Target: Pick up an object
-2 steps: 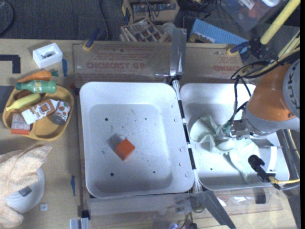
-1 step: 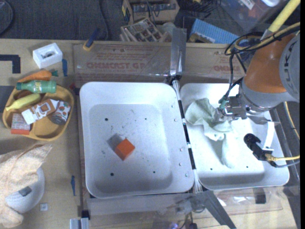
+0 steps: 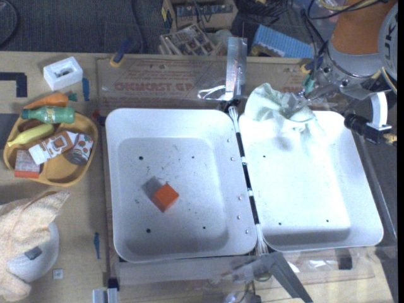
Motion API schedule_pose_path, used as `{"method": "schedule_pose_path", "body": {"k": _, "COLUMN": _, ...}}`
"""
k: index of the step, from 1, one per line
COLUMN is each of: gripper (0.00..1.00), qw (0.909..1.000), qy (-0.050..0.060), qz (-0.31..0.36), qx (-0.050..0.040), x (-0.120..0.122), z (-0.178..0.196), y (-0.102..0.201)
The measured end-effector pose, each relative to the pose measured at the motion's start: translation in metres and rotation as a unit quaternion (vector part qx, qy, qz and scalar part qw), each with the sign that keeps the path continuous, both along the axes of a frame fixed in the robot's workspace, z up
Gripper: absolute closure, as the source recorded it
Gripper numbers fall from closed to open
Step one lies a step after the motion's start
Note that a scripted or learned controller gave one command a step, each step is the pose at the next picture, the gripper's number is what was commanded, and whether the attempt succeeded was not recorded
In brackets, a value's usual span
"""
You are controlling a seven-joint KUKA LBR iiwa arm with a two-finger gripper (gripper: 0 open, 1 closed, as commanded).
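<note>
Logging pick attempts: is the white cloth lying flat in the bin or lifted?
Lifted. The white cloth hangs bunched from the gripper above the right bin, draping over its far-left corner rather than lying spread flat.

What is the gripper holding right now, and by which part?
The gripper holds a white cloth pinched near its upper right edge, lifted over the right bin.

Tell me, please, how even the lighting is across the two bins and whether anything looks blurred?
In the camera view, the right bin is washed out by glare, the left bin greyer; the orange block casts a small shadow to its left; the pale cloth and hand look soft.
</note>
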State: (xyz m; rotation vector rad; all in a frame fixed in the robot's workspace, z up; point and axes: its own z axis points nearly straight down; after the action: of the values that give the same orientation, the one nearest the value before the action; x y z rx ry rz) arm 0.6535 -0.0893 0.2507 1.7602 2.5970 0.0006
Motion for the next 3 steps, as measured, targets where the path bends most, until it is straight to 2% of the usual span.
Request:
{"method": "schedule_pose_path", "body": {"k": 1, "gripper": 1.00, "qw": 0.9982, "qy": 0.002, "qz": 0.059, "qx": 0.0005, "x": 0.008, "z": -0.015, "y": 0.042}}
{"method": "schedule_pose_path", "body": {"k": 2, "gripper": 1.00, "qw": 0.9926, "qy": 0.002, "qz": -0.121, "qx": 0.0006, "x": 0.005, "z": -0.019, "y": 0.019}}
{"method": "schedule_pose_path", "body": {"k": 3, "gripper": 1.00, "qw": 0.9759, "qy": 0.000, "qz": -0.218, "qx": 0.0006, "x": -0.014, "z": 0.054, "y": 0.017}}
